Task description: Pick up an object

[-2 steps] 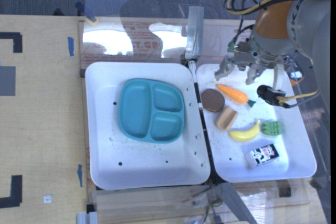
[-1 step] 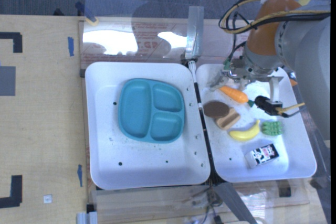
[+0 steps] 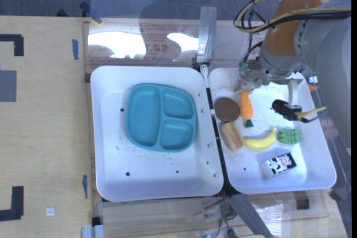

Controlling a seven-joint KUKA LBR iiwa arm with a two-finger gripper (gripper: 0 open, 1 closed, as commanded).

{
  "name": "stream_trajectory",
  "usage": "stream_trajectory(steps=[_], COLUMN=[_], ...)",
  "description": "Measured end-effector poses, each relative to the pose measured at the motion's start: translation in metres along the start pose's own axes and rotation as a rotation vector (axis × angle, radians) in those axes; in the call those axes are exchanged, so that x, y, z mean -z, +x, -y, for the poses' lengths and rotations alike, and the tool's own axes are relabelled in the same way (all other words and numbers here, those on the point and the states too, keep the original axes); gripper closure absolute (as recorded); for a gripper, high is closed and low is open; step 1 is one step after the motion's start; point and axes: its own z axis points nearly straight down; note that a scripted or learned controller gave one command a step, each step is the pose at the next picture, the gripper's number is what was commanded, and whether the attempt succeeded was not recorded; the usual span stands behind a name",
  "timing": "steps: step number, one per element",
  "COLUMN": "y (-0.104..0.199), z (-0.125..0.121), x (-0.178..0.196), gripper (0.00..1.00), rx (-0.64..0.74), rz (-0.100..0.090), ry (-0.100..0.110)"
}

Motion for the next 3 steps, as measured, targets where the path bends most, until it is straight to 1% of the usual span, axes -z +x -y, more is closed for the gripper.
stream_trajectory(steps=[1, 2, 3], y=[0.000, 0.000, 0.066], z=[0.000, -0.001, 0.015], x=[-0.001, 0.011, 0.099], gripper=[0.00, 1.00, 1.00], rx=[0.000, 0.000, -0.083], rz=[0.000, 0.000, -0.003], ry=[0.001, -0.004, -0.001])
